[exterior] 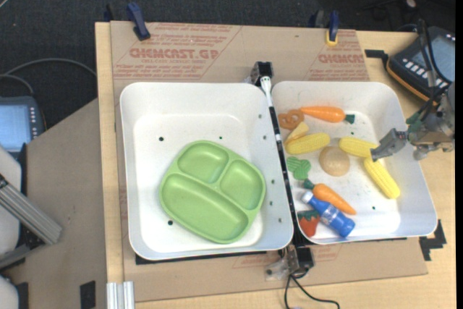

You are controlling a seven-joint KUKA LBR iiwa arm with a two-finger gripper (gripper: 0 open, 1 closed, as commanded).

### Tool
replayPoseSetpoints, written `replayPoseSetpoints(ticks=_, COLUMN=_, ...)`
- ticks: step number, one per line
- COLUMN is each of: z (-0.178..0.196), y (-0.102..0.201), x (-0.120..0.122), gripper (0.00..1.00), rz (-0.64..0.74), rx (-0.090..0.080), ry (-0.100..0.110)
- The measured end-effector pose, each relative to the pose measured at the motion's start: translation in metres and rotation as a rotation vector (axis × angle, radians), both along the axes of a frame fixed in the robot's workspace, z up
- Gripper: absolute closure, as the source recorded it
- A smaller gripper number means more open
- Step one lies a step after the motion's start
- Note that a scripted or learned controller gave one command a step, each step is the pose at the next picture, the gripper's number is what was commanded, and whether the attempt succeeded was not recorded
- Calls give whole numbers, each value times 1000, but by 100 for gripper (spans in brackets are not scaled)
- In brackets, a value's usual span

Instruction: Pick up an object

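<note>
Several small toy foods sit in the right bin [405, 217]; the left bin [137, 119] carries just a green tray [212, 189].

Candidates:
- yellow corn [381, 178] by the right wall, lying diagonal
- second corn [357, 147] just up-left of it
- third yellow piece [307, 143] nearer the divider
- tan ball [335, 161] mid-bin, between the yellow pieces
- carrot [323, 113] near the far edge, another carrot [333, 198] toward the near edge
- blue bottle [333, 219] close to the near edge, touching the lower carrot

Handling guess: all look like hollow plastic, so light, stiff, smooth and a bit slippery. Not fragile. Long pieces should be pinched across the short axis at mid-length. The ball will likely roll or squirt out of a two-finger pinch, so skip it.

Best target, in my view, is the corn by the right wall: nearest the tool and fairly isolated, though the wall may crowd one finger.

Gripper [387, 143] comes in over the right edge, low, its dark tip just beside the second corn's right end and above the diagonal corn. Can't tell finger spread from this angle. Nothing visibly between the fingers, so no grasp confirmed.
</note>
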State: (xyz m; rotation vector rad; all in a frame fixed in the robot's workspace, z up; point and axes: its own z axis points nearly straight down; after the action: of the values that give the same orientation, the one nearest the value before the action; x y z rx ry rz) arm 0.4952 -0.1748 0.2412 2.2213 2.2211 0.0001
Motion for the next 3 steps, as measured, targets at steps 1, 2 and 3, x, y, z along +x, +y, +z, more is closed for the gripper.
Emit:
replayPoseSetpoints(ticks=1, z=-98, y=-35, x=17, gripper=0, rz=-3, rx=2, ry=9)
replayPoseSetpoints(ticks=2, z=-157, y=-7, x=58, gripper=0, rz=4, rx=2, ry=-1)
replayPoseSetpoints(ticks=3, z=-152, y=22, x=93, gripper=0, rz=4, rx=-5, ry=-12)
